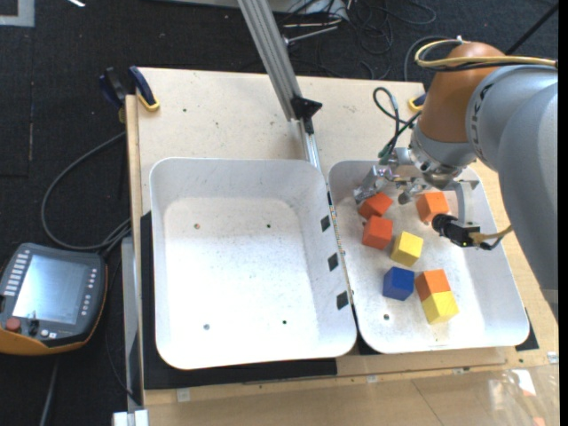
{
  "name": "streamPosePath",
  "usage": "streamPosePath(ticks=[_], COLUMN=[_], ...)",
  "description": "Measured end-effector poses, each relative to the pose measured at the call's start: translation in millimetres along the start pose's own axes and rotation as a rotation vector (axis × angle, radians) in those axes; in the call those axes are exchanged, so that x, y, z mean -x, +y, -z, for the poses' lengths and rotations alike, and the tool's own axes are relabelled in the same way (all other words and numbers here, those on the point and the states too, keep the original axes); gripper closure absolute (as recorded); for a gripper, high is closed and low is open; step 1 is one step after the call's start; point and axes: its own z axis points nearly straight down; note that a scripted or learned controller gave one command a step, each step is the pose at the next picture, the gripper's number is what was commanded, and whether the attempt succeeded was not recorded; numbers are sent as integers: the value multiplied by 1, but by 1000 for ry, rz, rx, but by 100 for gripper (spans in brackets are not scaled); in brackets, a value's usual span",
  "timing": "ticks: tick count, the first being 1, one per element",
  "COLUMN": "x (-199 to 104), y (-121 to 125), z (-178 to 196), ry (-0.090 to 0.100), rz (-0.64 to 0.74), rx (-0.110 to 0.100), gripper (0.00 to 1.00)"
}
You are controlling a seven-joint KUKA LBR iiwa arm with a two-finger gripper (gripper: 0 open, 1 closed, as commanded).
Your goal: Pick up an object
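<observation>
— How far along are you with picking something up?

— By my reckoning, at the start of the grab and no further. My pincer (397,183) is low over the far end of the right bin (497,327), above the cluster of blocks. Nothing is lifted yet: every block I can see lies on the bin floor.

— Which block are you going for?

— The nearest is the upper orange-red block (375,206), just beside my pincer tips, maybe touching them. I cannot tell contact from that angle. Just below it lies a second orange-red block (378,232), and an orange block (432,206) lies to the other side, under my wrist.

— Is your pincer spread or pressed together?

— I cannot tell. The tips are small and dark against the blocks, and my own wrist hides part of them. I see no block between them, so I won't claim a hold.

— What else is in there?

— A yellow block (407,248) in the middle, then a blue block (398,283), another orange one (434,282) and a second yellow block (439,306) touching it, nearer the front. The left bin (177,180) beside it on the tabletop (222,105) plays no part here.

— So what is left?

— Nearly all of it, I judge: settle on one block, pinch it, and raise it off the floor.
</observation>
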Motion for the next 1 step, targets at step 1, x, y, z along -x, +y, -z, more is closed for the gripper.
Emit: streamPosePath(ticks=[1], x=[-3], y=[-14], z=[-17], ry=[1], rz=[-1], rx=[-6], gripper=[0])
